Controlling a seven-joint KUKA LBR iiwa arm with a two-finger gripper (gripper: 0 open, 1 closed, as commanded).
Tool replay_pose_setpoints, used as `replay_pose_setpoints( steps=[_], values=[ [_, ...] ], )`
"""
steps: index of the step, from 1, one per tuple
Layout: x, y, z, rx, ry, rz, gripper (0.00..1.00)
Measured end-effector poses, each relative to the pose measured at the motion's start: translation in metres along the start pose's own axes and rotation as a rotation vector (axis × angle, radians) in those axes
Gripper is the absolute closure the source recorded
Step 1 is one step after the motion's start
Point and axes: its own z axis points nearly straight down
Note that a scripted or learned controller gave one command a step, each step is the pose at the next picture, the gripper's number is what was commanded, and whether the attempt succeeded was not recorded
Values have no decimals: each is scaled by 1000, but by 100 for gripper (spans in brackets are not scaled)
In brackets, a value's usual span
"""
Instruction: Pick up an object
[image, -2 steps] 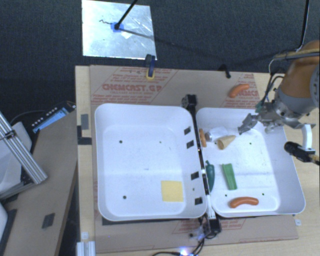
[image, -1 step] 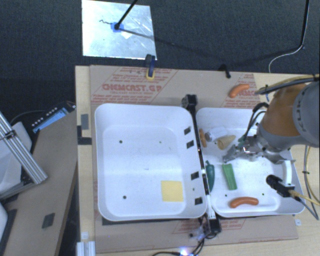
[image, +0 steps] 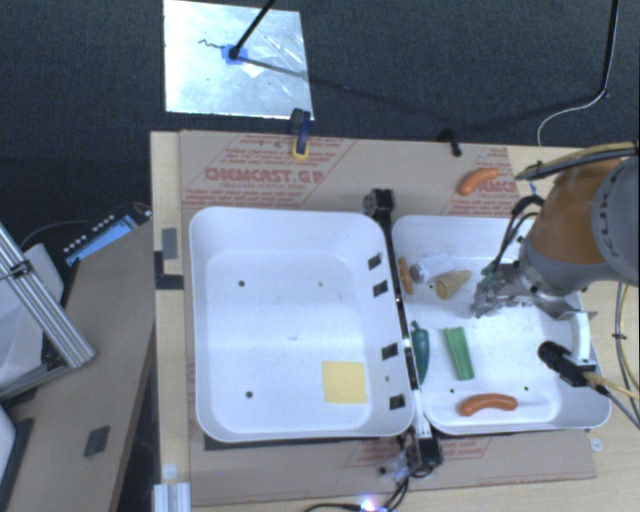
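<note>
My gripper (image: 490, 297) hangs low over the right bin (image: 530, 400), near its middle and right of a tan cone-shaped piece (image: 451, 284). A green stick (image: 458, 352) lies below it, and an orange sausage (image: 487, 404) rests near the bin's front edge. A dark green pepper (image: 419, 348) lies against the bin's left wall. A small orange piece (image: 405, 274) and a pale piece (image: 432, 267) lie in the back left of this bin. I see nothing between the fingers. A yellow square (image: 345, 382) lies in the left bin (image: 230, 400).
Another orange sausage (image: 477, 181) lies on the cardboard behind the right bin. A black divider with clips (image: 392, 290) runs between the bins. The arm's orange band and grey wrist (image: 575, 235) cover the right bin's back right corner.
</note>
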Motion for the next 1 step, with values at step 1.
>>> replay_pose_setpoints(
  steps=[1],
  values=[
    [76,18,-95,-9,3,-10,100]
  ],
)
